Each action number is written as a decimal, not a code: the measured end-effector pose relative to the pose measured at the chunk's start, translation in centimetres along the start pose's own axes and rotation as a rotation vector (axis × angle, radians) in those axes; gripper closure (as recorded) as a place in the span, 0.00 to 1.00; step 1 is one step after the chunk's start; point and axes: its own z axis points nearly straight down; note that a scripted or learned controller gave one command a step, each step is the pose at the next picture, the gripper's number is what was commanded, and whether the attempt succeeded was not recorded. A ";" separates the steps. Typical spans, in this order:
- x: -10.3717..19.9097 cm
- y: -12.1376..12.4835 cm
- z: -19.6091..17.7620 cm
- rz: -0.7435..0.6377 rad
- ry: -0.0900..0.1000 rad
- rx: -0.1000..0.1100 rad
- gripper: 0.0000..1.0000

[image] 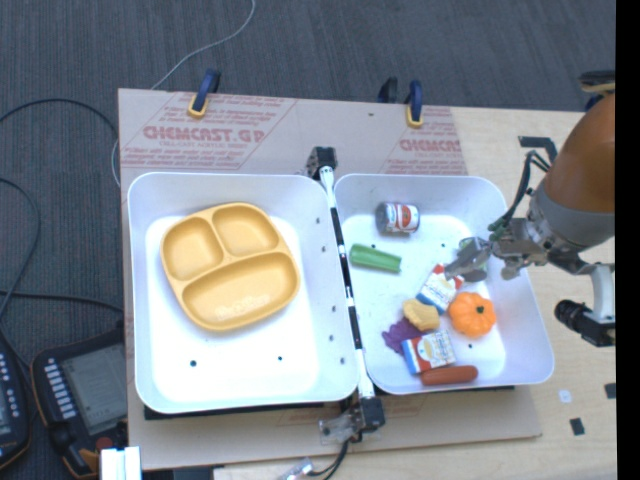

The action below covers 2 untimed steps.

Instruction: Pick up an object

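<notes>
Two shallow white bins sit side by side on a table covered with a printed board.

The left bin point(150, 368) holds a yellow divided plate point(231, 265), lying flat toward the bin's far left corner.

The right bin point(525, 363) holds a scatter of small toy groceries. Near its far edge a small can point(398, 218) lies on its side. Toward its left edge lies a green vegetable-shaped piece point(375, 259). Nearer the middle, a small white carton with red and blue print point(438, 291) sits just beside a yellow, lumpy piece point(421, 316) and an orange toy pumpkin point(471, 314). Toward the near edge, a second printed carton point(431, 351) rests partly on a purple piece point(393, 337), with a red sausage shape point(449, 375) touching it along the near edge.

The gripper point(470, 258) reaches in from the right edge and hangs above the first carton and the pumpkin. Whether the jaws are open or closed cannot be told, and nothing is visibly between them.

The carton looks like the likeliest target. It is probably light and stiff, perhaps hollow, with smooth sides that could slip. Gripping it across its narrow, flat faces seems best. The round pumpkin close beside it could roll or get in the way.
</notes>
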 end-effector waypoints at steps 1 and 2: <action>0.8 3.6 9.0 0.000 0.000 -0.001 0.00; 0.9 3.6 8.1 0.000 0.000 0.000 1.00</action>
